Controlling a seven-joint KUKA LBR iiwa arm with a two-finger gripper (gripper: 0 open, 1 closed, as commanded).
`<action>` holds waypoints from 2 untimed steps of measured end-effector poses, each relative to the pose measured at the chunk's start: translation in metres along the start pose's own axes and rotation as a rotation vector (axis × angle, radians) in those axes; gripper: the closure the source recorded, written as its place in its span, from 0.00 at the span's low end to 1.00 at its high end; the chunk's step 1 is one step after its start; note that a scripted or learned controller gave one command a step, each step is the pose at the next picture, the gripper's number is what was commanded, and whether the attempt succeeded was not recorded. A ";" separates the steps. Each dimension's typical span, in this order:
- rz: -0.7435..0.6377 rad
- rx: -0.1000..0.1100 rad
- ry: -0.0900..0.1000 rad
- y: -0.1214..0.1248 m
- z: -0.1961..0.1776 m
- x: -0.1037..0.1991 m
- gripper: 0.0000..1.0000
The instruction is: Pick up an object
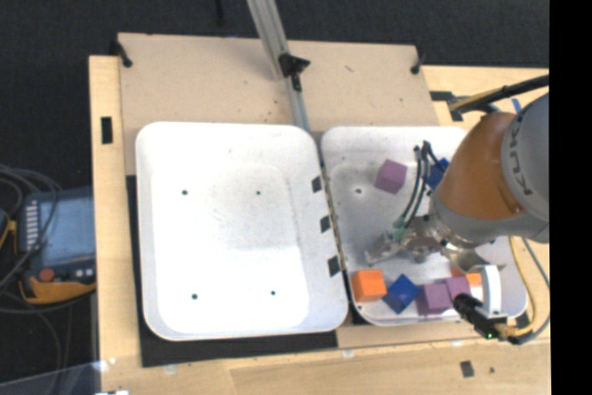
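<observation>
Dark carpet surrounds a wooden bench (268,74) that carries two shallow white bins side by side. Nearest the camera, along the front wall of the right bin (356,166), sit an orange block (370,284), a blue block (401,292) and a purple block (433,298), packed almost touching, with another purple piece (460,288) just beside them under the arm. Any of these would serve as the object to pick up. Just behind them hangs the gripper (400,247), low over the bin floor; whether it is spread or closed cannot be told from this angle, and no block is seen in it. Farther back a lone purple block (391,176) lies well apart from the rest. The left bin (231,227) lies beside it.

The likely trouble is the crowding: coming down on the front row, the tool could strike two blocks at once and push them against the wall instead of gripping one. The dangling cables (418,185) might also snag.
</observation>
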State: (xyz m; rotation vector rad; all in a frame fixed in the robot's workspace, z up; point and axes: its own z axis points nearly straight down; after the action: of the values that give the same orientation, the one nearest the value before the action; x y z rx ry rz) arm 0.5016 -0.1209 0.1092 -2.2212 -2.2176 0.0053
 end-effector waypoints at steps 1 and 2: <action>0.008 -0.010 0.000 0.003 -0.014 -0.001 1.00; 0.005 -0.011 -0.002 0.006 -0.060 -0.009 1.00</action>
State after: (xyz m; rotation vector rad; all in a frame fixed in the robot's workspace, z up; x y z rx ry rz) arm 0.5078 -0.1304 0.1690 -2.2329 -2.2182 -0.0048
